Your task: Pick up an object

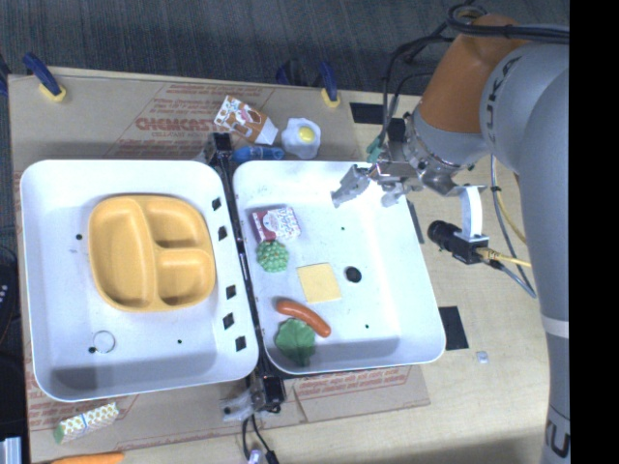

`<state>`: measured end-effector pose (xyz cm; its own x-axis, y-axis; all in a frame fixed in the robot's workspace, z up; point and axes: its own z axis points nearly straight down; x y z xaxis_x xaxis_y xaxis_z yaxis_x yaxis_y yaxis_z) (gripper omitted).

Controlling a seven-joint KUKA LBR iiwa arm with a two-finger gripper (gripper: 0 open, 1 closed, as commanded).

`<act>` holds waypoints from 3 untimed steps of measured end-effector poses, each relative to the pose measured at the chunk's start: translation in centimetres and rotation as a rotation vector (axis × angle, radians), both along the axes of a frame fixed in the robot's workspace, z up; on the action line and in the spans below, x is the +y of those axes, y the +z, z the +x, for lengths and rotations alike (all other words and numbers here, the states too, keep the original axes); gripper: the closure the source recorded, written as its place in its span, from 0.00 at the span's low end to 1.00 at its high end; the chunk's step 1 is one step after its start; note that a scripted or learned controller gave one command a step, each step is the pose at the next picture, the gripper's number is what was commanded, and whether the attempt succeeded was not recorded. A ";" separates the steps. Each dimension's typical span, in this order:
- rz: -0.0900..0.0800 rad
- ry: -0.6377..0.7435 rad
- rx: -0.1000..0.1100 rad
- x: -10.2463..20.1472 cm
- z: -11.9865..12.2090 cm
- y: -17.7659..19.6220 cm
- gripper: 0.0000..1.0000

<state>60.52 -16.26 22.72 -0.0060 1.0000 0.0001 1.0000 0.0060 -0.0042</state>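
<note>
Candidates all lie in the right bin [411, 288]: red packet [277, 224], pea ball [273, 256], cheese [319, 283], sausage [304, 318], broccoli [295, 341]. Gripper [368, 188] hovers over the bin's upper right w/ nothing between its fingers, which look apart. Step: approach, pre-grasp. Next, prob. needs to swing left over one item, e.g. packet, drop & close. Yellow tray [152, 251] sits in left bin [48, 288].

Gripper [360, 187] hovering over right bin [406, 288], upper right area, nothing between fingers. Right bin holding red packet [277, 224], green ball [273, 256], yellow square [319, 283], sausage [303, 318], broccoli [295, 341]. Yellow tray [152, 251] lying in left bin [48, 288].
</note>
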 end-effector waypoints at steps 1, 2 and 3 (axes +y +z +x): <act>0.002 0.017 0.003 3.2 -9.2 -11.2 0.00; 0.002 0.159 0.000 6.8 -12.9 -13.6 0.00; 0.001 0.117 -0.003 6.6 -11.8 -13.6 0.00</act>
<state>48.67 -9.70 9.17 -0.1231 0.9924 0.0005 0.9924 0.1231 -0.0016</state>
